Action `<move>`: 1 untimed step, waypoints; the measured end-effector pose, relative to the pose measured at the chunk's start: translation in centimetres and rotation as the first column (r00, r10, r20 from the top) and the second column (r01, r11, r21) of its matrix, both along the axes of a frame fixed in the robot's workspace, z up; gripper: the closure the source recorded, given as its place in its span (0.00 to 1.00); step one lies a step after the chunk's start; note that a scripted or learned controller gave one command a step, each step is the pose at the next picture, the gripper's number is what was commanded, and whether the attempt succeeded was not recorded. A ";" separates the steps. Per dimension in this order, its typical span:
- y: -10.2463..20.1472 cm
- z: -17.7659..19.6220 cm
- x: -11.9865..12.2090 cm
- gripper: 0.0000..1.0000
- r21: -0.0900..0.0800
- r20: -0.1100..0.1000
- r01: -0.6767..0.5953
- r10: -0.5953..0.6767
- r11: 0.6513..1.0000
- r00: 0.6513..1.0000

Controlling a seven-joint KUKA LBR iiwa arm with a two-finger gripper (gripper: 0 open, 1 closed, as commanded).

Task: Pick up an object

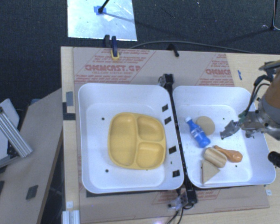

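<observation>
I am looking down on two white bins sitting side by side. The left bin (91, 139) is carrying a yellow divided tray (136, 140), rounded at the corners, with three compartments. The right bin (252, 171) is holding the small things: a blue bottle (197, 132) lying tilted, its cap pointing toward eleven o'clock; a round tan disc (206, 123) just beside it at about one o'clock from the bottle; a hot dog in a bun (215, 157) lying at five o'clock from the bottle; an orange, pear-shaped piece (232, 155) touching the bun on its three o'clock side; and a pale tan wedge (208, 172) sitting just below the bun at six o'clock.

The gripper (227, 129) is hanging over the right bin, reaching in from three o'clock, near the disc and above the orange piece. I am seeing nothing between its fingers, and I cannot tell whether they are spread or closed.
</observation>
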State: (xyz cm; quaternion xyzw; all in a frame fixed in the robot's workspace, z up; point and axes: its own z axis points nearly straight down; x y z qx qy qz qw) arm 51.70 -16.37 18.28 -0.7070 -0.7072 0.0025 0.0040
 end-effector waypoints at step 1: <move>0.0 0.5 0.3 0.00 -0.002 0.010 -0.003 0.003 1.000 1.000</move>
